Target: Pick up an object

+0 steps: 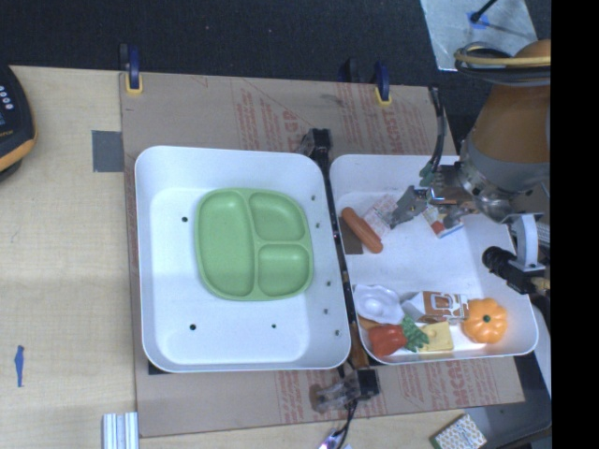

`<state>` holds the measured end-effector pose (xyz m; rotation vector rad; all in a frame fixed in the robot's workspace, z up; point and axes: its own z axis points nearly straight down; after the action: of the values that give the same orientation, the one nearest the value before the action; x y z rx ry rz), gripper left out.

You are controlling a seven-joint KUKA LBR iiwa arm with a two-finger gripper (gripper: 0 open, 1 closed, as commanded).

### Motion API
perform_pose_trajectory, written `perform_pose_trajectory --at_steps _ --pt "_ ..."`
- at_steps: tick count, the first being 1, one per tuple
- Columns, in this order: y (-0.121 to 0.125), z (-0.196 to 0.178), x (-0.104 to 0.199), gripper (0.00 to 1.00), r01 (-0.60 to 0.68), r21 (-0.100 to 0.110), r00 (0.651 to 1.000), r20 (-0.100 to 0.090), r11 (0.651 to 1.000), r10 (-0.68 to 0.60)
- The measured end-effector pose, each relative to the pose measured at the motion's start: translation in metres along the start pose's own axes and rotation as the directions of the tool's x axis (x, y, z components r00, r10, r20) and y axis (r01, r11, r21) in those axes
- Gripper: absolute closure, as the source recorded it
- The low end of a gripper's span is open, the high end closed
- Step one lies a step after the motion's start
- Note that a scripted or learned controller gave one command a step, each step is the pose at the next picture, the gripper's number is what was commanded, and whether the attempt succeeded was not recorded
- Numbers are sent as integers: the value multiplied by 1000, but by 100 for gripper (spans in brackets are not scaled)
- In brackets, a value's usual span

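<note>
We see the end effector (432, 211) low in the right bin (487, 279), near the bin's far side. We cannot tell how it is set, and we see nothing in it. A small clear wrapper (382, 211) lies just beside it, and something small with red on it (446, 228) lies under it, too blurry for us to name.

There are many things we could pick. A hot dog (361, 230) lies near the left wall of this bin. Along the near edge sit a little orange pumpkin (485, 321), a yellow block (437, 337), a red pepper with a green top (389, 339), a white shell-like thing (377, 302) and a small printed box (442, 304). The left bin (168, 251) has a green plate with three parts (253, 243) in it.

We think we are at the reach-down step, and nothing is picked yet. For the next move we need to line up over one thing, go down around it, close on it, then lift. The hot dog looks easy, since it lies apart from the rest
</note>
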<state>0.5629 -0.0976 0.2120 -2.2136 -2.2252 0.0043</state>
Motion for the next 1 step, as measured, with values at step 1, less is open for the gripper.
perform_pose_trajectory --at_steps 1 --pt "73 58 -16 0 5 -4 1000 4 1000 -5"
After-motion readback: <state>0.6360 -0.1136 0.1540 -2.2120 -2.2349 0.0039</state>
